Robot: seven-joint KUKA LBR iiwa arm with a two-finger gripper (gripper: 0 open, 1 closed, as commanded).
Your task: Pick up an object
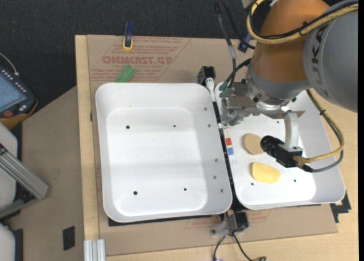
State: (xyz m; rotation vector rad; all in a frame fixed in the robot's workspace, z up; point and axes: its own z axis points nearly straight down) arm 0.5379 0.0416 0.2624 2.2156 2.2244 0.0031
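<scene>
Gripper (236, 109) of the one arm sits low over the far left part of the right bin (318, 189), close to the wall it shares with the left bin; whether it is open or closed cannot be told, since the wrist and its fittings hide that part. Nothing can be seen held in it.

Two loose objects lie in the right bin. One is a tan oval piece (252, 144), just in front of the gripper and partly covered on its right by a black fitting (278, 150) that hangs from the arm. The other is a yellow lump (266, 173), nearer the camera, apart from the tan one and resting flat on the bin floor.

Beyond them, the arm (290, 38) itself shows one orange band above the grey wrist, with cables looping round it. Two white bins stand side by side; the left bin (108, 140) shows four small dark dots on its floor. Both rest on a brown cardboard sheet (142, 55), which carries one green scrap (125, 74) and one yellow and blue clip (128, 37) at its far edge.
</scene>
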